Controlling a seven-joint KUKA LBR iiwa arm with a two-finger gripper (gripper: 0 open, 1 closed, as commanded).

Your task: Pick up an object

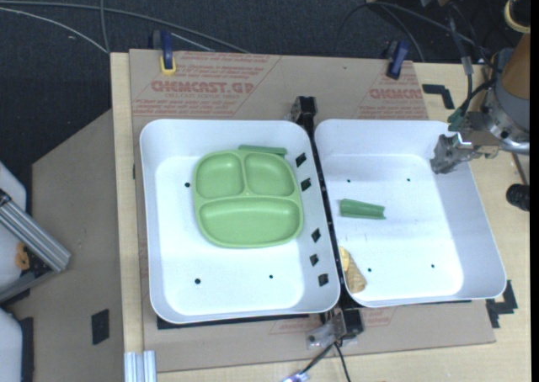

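Note:
A small green block lies flat in the right bin, left of its middle. A yellowish-tan object rests in that bin's near-left corner against the wall. In the left bin sits a green divided plate, with a thin green piece just behind it. My gripper hangs over the right bin's far-right corner, well to the right of the green block, with nothing seen between its fingers.
A black divider with clips runs between the two bins. Blue clamps hold the board at the back. Cables cross the dark floor behind the bench.

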